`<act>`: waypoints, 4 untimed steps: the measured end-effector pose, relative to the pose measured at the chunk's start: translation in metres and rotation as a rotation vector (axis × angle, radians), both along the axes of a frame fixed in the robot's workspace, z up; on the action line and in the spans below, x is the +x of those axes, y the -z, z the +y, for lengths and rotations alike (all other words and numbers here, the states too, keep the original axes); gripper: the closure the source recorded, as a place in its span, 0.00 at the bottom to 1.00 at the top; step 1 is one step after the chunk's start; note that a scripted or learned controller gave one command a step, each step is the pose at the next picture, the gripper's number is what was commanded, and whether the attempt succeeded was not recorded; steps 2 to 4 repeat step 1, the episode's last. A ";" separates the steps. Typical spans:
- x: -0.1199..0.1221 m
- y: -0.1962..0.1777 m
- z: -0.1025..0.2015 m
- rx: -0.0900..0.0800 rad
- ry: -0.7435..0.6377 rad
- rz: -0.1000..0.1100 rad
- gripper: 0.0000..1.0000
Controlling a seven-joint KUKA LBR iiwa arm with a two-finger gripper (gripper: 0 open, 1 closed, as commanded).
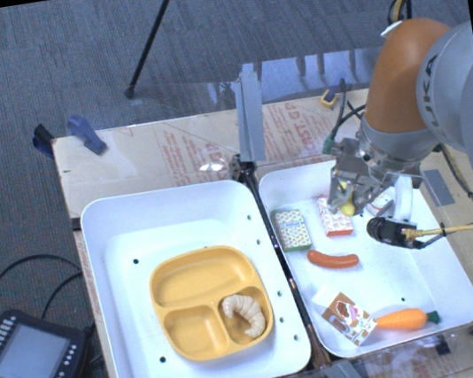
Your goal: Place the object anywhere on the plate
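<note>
Hovering over the small red-and-white packet, your gripper hides its state, I cannot tell; descend straight, centred.

A single fixed camera is mounted above the bench and looks down at a slant. It frames both bins, left and right, at moderate range. The arm enters from the frame's right; floor lies beyond the bench.
</note>
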State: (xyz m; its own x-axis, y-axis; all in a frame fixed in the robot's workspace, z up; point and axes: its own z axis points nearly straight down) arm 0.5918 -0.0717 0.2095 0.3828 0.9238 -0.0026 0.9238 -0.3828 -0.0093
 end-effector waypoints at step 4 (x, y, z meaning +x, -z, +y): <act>0.000 0.000 0.000 0.000 0.000 0.000 0.00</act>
